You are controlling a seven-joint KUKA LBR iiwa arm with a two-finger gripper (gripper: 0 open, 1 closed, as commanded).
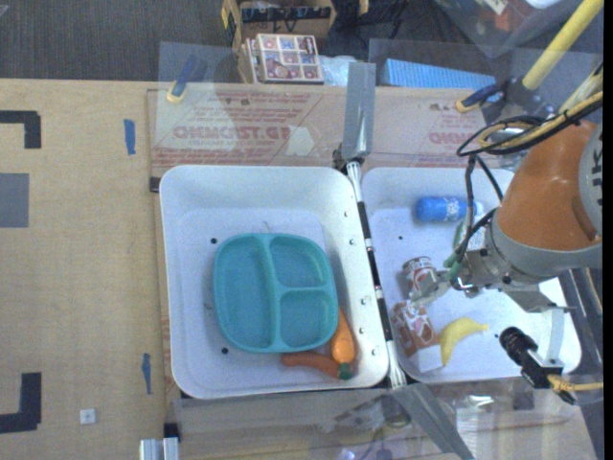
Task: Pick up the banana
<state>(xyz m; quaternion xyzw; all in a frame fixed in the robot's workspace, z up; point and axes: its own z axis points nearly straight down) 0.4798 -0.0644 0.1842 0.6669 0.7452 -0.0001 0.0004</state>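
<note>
Camera view — banana (459, 337) apparently ungrasped

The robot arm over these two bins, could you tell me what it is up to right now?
It is meant to pick up the banana, which lies untouched near the front of the right bin. The gripper hovers over that bin, just behind the banana, beside a small can. A teal divided plate sits in the left bin.
</note>
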